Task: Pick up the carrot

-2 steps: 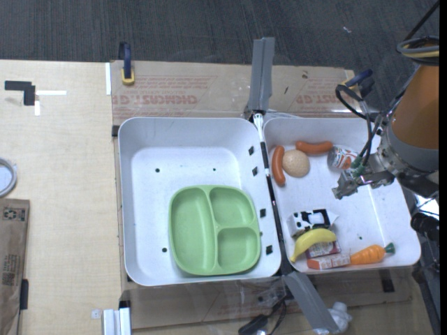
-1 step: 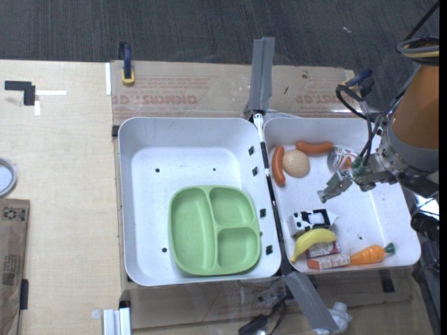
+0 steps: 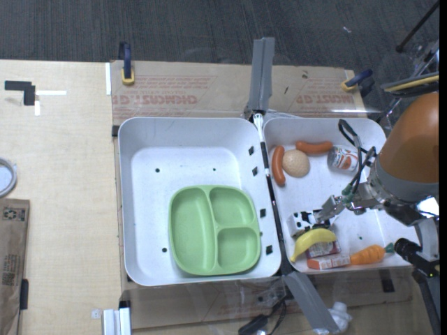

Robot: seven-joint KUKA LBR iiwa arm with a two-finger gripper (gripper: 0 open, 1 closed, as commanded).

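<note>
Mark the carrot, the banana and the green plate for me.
carrot (image 3: 367, 255), camera view, middle of its orange body
banana (image 3: 312, 240), camera view, middle of the yellow curve
green plate (image 3: 183, 236), camera view, floor of its long left compartment

Arm: one, grey, entering from the right edge of the camera view, orange band uppermost, broad and rounded. Wrist: grey section below the band, angled down and leftward. Hand (image 3: 325, 212): two-fingered, at the end of a slim metal linkage, pointing left and slightly down, held low. Black cable loops above the wrist.
</note>
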